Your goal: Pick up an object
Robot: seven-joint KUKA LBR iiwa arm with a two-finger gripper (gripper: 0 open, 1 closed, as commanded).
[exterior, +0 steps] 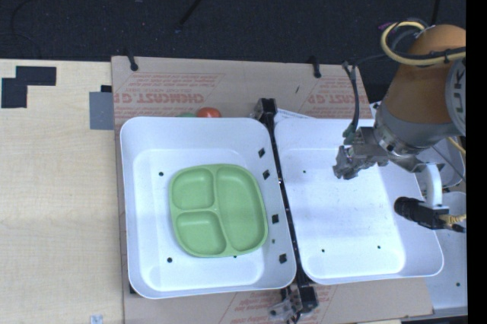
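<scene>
Camera view: end effector [346,166] hangs over the right bin [380,254] near its 10 o'clock part; whether it is clenched or released I cannot tell, and nothing shows in it, so the pick looks not yet done. One candidate, a green divided plate [218,209], lies at the left bin's [144,269] centre. At 12 o'clock beyond that bin, a red object [208,113] peeks out. Between the bins, a black clamp strip [278,193] stands in the way.
</scene>
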